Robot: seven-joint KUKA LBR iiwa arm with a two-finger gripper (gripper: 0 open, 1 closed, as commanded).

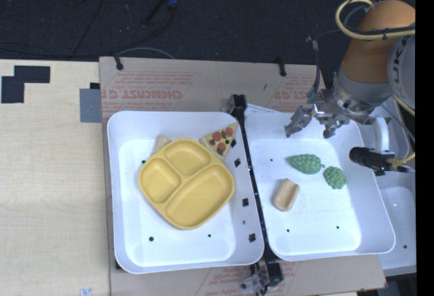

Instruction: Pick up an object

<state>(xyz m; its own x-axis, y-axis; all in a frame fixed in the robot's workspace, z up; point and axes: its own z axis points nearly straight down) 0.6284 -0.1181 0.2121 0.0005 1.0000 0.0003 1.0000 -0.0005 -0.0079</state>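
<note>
Objects for picking sit in the right bin [380, 233], three of them: a green grape bunch [304, 163] near the middle, a second, smaller green bunch [334, 177] just to its right and a touch lower, and a tan bread roll [285, 194] below them, nearer the divider. All three lie apart from one another on the white floor, none of them touching. The gripper [316, 123] hangs over the far rim of that bin, above the grapes and well clear of them, its two fingers spread apart with nothing between them. A black stub [368, 157] juts in from the right side, close beside the smaller bunch. Over in the left bin [125, 233], a yellow divided plate [187, 182] fills the middle, tilted on the diagonal, three compartments showing. A pizza slice [222, 139] lies at its upper right corner, just by the divider, and a pale scrap [162, 142] peeks out at the plate's upper left, possibly more toy food, too hidden to call. As for looks: the grape bunches are knobbly and matte green, the larger one lying lengthwise left to right; the roll is smooth, oblong, pale tan, standing on a slight slant
</note>
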